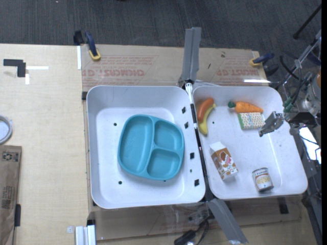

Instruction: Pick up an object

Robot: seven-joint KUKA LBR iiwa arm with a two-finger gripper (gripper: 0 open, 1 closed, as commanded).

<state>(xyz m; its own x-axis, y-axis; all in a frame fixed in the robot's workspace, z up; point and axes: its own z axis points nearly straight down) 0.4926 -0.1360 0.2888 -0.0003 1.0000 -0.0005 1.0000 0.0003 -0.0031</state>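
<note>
My jaws hang over the right-hand bin, near its right wall, and from this slanted look down I cannot tell whether they are parted or closed — nothing shows between them, so I count myself as carrying nothing. The nearest candidate is the patterned sponge block, which lies just beside me on the side toward the middle of the bench, with the toy carrot touching or nearly touching its far edge. The carrot's long axis runs roughly across the bin, leaf end toward the divider, and the block's longer side runs much the same way; to take either I would judge it best to close across the short dimension, which means coming in with my closing line running from the far wall toward the near one. The move turns on that short sideways shift toward the divider, then a drop. Farther off are the banana curved against the dividing wall, the small carton lying slantwise mid-bin, and the can standing near the front corner. The left bin holds a blue divided plate, well apart from me. The pick is not yet made; the risk I see is nudging carrot and block together and gripping neither cleanly.
</note>
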